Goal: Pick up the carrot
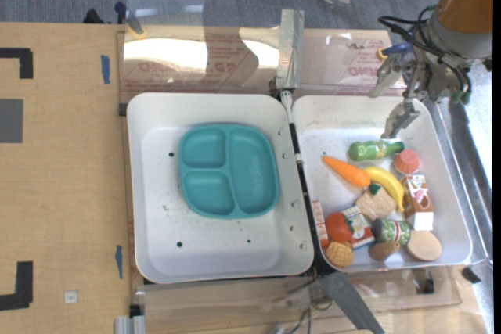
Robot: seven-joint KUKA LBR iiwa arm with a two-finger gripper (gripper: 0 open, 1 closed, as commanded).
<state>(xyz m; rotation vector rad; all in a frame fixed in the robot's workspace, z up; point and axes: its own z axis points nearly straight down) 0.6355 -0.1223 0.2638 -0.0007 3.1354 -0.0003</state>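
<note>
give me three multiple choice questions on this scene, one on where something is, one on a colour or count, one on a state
1. Where does the carrot lie?
A. on the teal tray
B. in the right bin, left of the banana
C. on the cardboard outside the bins

2. How many compartments does the teal tray have?
A. three
B. five
C. one

3. How does the gripper stand relative to the carrot?
A. it has lifted the carrot over the left bin
B. it presses on the carrot
C. it is apart from the carrot, by the far side of the right bin

Answers:
1. B, the orange carrot rests on the bin floor beside the yellow banana.
2. A, ridges divide the tray into three sections.
3. C, the carrot lies on the bin floor with the green bottle between it and the gripper.
</note>
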